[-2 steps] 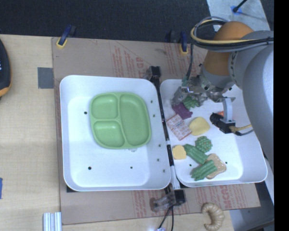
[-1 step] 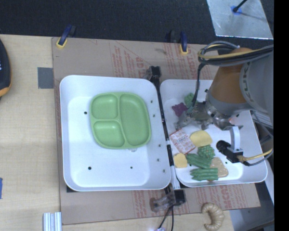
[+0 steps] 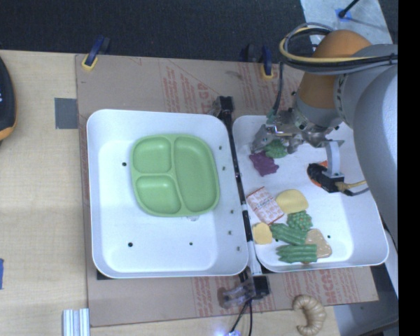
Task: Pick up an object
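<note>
Gripper: Your gripper [image 3: 276,137] sits low in the far-left corner of the right bin [image 3: 353,215], hanging off the grey arm [image 3: 378,117] under the orange band [image 3: 339,47].
Gripper state: From this slant you cannot tell whether it is apart or together, and no object is visibly held in it.
Closest thing: A small green piece [image 3: 275,149] lies right at the gripper. You can't tell if they touch.
Just beside it: A purple piece [image 3: 264,164] lies against the near side of the green one.
Further out: Towards the near end of the bin you have a red-and-white packet [image 3: 262,203], a yellow round piece [image 3: 291,201], a small yellow chunk [image 3: 262,234], a cluster of green vegetables [image 3: 294,235] and a tan piece [image 3: 322,243].
Left bin: The left bin [image 3: 112,222] holds only a green divided plate [image 3: 175,173].
Off the bins: A tan curled thing [image 3: 309,312] lies on the surface near the front edge.
Progress: You're at the reach, judging by the pose. Nothing is lifted, so the grasp and the raise are both left to do.
Writing: There's red print on the cardboard sheet [image 3: 189,82] and a pattern on the packet, both too small to read.
</note>
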